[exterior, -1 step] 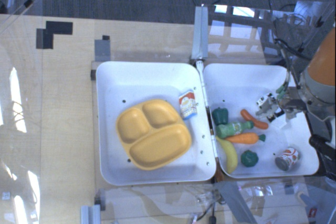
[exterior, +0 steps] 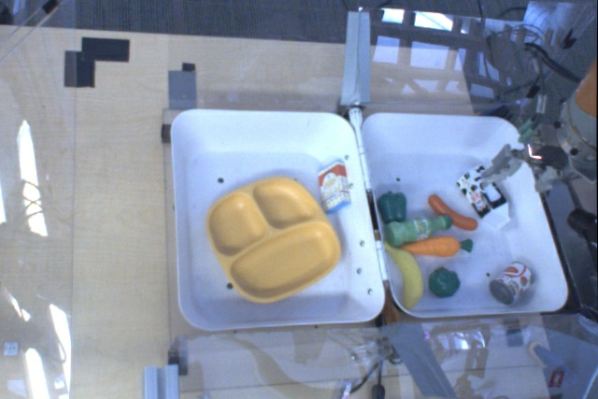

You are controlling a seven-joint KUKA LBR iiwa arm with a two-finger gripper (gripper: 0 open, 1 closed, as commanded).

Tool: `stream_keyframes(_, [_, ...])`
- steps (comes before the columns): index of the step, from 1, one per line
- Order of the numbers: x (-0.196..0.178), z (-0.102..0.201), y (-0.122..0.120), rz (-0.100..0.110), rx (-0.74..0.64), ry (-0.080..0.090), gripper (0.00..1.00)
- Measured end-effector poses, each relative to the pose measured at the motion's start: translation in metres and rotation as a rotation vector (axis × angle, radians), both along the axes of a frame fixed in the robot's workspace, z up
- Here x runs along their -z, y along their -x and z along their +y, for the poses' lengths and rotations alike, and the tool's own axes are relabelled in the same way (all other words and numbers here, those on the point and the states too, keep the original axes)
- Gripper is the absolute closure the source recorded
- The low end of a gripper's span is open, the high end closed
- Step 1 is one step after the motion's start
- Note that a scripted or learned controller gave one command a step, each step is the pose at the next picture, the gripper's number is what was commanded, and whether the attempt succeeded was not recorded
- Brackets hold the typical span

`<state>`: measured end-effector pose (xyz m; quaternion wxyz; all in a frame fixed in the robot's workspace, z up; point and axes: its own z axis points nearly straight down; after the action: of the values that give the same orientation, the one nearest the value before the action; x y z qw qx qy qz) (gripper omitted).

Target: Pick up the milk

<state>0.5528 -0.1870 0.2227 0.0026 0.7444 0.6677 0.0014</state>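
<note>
The milk [exterior: 480, 192] is a small black-and-white carton in the right bin [exterior: 439, 134], toward its far right. It is tilted and casts a shadow on the bin floor beside it. My gripper [exterior: 498, 167] reaches in from the right edge, and its tip is right at the carton's upper right corner. Whether the carton is held cannot be made out. The grey arm [exterior: 559, 140] stands over the bin's right rim.
The right bin also holds a green pepper [exterior: 391, 205], green bottle [exterior: 418, 229], red sausage [exterior: 452, 211], carrot [exterior: 437, 247], banana [exterior: 405, 276], broccoli [exterior: 444, 282] and can [exterior: 512, 283]. The left bin [exterior: 196, 294] holds a yellow divided plate [exterior: 273, 238] and a red-white-blue carton [exterior: 334, 186].
</note>
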Motion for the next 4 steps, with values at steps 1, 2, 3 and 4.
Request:
stream_keyframes(1, [0.089, 0.008, -0.046, 0.003, 0.001, -0.001, 0.0])
stream_keyframes(2, [0.134, -0.005, -0.043, -0.005, 0.074, 0.002, 0.0])
stream_keyframes(3, [0.12, -0.004, -0.046, -0.014, 0.07, 0.004, 1.0])
stream_keyframes(4, [0.109, -0.003, -0.048, -0.019, 0.065, 0.004, 1.0])
